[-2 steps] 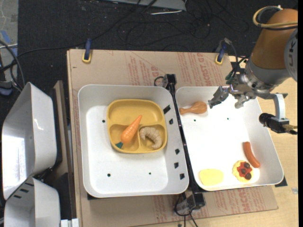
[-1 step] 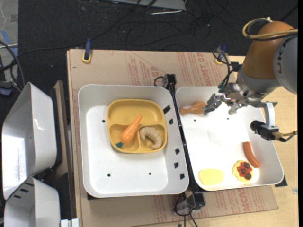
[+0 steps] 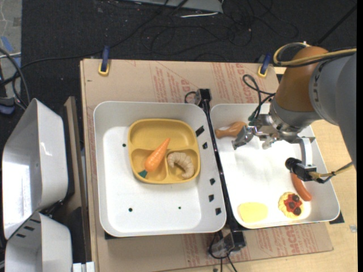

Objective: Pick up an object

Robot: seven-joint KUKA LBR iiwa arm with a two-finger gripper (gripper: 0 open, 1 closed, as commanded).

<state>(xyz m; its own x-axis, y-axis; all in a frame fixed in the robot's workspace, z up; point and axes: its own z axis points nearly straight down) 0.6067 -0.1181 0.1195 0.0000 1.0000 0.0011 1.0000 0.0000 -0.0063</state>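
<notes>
the claw [image 3: 256,138] hung over the upper part of the right bin [image 3: 266,180], its fingers spread wide with nothing between them. just left of it, near the bin's top left corner, lay an orange chicken drumstick [image 3: 229,130] (partly hidden by the claw). a hot dog [image 3: 301,187], a small pizza [image 3: 292,204] and a yellow slice [image 3: 252,211] lay lower in that bin. in the left bin [image 3: 113,169], a yellow divided plate [image 3: 136,136] held a carrot [image 3: 157,155] and a shrimp [image 3: 182,163].
</notes>
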